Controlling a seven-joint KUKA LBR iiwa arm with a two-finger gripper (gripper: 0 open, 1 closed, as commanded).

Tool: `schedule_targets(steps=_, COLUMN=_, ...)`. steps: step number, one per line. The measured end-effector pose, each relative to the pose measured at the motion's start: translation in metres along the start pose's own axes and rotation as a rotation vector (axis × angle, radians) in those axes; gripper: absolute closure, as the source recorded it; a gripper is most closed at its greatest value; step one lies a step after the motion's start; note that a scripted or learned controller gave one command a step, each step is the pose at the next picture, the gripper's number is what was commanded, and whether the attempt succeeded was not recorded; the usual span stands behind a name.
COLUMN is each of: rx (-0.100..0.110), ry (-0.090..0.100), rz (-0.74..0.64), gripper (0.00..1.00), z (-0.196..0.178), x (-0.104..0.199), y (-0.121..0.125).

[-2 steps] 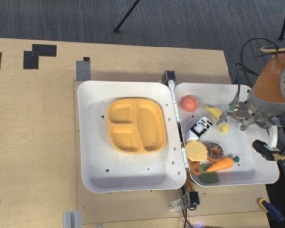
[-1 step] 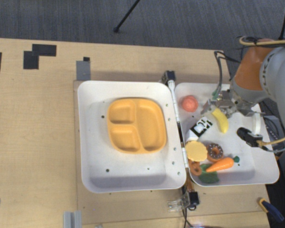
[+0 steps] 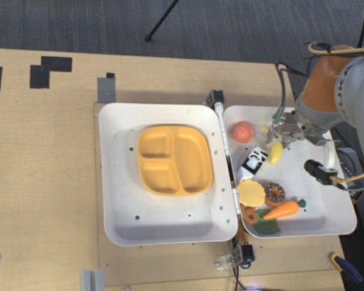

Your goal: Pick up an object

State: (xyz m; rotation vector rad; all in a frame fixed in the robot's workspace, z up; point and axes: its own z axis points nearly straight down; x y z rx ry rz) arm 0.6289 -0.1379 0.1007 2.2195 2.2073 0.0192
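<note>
Right bin, banana just beneath gripper

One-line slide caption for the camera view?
Gripper over the right bin by a yellow toy; orange tray in the left bin.

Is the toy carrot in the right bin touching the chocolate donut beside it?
Touching. In the camera view, the carrot lies right under the donut, its upper edge meeting the donut's lower rim with no white bin floor between them.
</note>
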Motion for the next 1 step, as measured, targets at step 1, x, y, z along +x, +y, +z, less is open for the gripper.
schedule_targets(steps=1, rx=0.011, ry=-0.001, rz=-0.154, gripper=1.0, z=-0.1096, x=0.0267, y=-0.004)
